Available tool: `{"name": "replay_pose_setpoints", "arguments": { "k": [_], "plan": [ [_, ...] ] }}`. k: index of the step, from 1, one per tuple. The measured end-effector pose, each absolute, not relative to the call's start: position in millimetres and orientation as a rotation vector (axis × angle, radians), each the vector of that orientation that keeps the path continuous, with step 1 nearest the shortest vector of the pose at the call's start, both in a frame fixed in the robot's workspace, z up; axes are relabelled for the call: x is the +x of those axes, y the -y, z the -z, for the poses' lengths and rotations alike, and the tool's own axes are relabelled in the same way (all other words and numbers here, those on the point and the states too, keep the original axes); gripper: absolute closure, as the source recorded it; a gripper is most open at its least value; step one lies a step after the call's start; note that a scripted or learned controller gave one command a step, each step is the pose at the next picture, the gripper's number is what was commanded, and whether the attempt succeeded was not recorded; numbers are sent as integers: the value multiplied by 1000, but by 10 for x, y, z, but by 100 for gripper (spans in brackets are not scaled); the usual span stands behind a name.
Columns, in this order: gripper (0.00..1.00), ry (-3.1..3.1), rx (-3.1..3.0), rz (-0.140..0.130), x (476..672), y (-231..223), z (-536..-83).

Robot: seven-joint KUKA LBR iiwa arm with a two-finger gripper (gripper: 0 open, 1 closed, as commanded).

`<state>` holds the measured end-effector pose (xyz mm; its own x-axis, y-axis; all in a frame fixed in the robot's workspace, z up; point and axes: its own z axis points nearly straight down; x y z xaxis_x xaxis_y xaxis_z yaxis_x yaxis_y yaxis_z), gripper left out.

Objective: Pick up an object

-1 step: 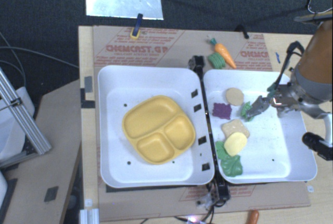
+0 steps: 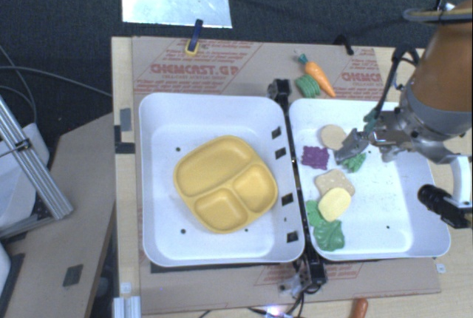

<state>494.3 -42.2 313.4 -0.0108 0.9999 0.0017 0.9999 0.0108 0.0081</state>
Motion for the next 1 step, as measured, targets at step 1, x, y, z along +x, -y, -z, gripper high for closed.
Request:
{"name": "replay_pose_setpoints", "arguments": {
  "k": [1],
  "plan": [
    [0, -2240, 2215, 7, 4995, -340, -2016]
  ]
}}
